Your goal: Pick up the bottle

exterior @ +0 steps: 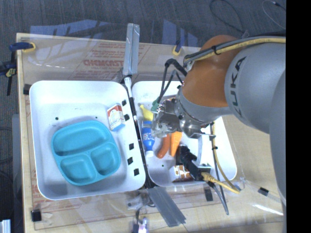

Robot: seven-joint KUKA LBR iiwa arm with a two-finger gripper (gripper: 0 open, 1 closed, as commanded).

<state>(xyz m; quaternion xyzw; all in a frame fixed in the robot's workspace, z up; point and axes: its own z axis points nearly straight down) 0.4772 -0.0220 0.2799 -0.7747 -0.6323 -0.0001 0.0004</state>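
gripper (163, 123) sits low over the small clear blue-labelled bottle (147, 139), can't tell its state; I'd centre on the bottle before lifting

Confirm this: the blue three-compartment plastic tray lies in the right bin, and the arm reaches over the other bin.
Wrong bin. The camera view shows the blue three-compartment plastic tray lying in the left white bin, and the arm reaches over the other bin.

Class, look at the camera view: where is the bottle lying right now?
The bottle lies in the right bin, against that bin's left wall, just left of the carrot and below the banana.
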